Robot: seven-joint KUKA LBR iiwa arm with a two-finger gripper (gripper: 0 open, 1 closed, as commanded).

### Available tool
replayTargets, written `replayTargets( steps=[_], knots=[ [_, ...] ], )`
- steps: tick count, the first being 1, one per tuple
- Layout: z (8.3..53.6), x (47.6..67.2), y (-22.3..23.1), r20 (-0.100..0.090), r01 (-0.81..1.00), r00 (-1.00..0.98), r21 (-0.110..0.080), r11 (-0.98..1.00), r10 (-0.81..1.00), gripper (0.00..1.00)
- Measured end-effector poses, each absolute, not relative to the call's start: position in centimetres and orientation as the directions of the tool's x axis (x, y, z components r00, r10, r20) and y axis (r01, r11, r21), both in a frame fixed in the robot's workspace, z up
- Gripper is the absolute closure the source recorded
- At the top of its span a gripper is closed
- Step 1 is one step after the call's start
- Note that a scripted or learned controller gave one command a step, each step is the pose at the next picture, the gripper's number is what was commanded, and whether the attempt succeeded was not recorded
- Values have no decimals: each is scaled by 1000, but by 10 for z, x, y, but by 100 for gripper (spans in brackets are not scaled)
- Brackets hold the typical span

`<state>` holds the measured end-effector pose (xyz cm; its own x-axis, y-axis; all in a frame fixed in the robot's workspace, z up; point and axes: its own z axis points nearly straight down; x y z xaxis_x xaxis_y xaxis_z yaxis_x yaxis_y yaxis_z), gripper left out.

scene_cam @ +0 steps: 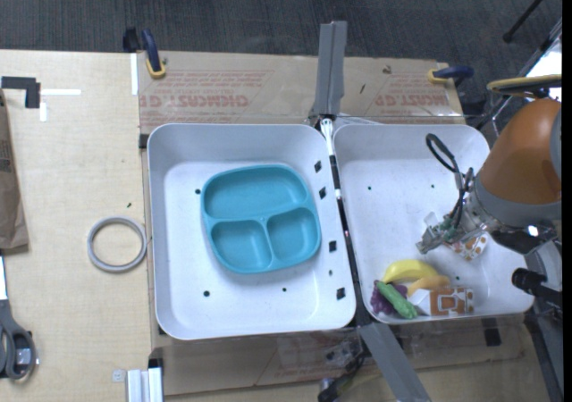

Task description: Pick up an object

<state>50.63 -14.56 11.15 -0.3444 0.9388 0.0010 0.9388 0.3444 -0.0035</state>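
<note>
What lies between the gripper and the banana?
Bare white bin floor separates the gripper from the banana, per the camera view.

The grey arm's orange-banded wrist [529, 163] runs off the right edge. The pincer [444, 235] below it is a blurry tangle, fingers unreadable. The small orange-and-white box [452, 302] just below the pincer has illegible print.

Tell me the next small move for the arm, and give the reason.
Probably a short shift toward the near edge of the right bin, then down. The gripper hangs over bare bin floor, while the banana and the other toys sit clustered just nearer the camera, by the bin's front wall. Nothing shows between its fingers.
</note>
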Motion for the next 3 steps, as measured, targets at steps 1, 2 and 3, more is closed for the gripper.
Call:
replayTargets(
  steps=[1,2,3],
  knots=[
    [112,507,-145,1,939,-344,-2,344,939,0],
    [91,529,-109,0,877,-481,-1,481,877,0],
    [92,514,-185,3,829,-560,2,560,829,0]
  ],
)
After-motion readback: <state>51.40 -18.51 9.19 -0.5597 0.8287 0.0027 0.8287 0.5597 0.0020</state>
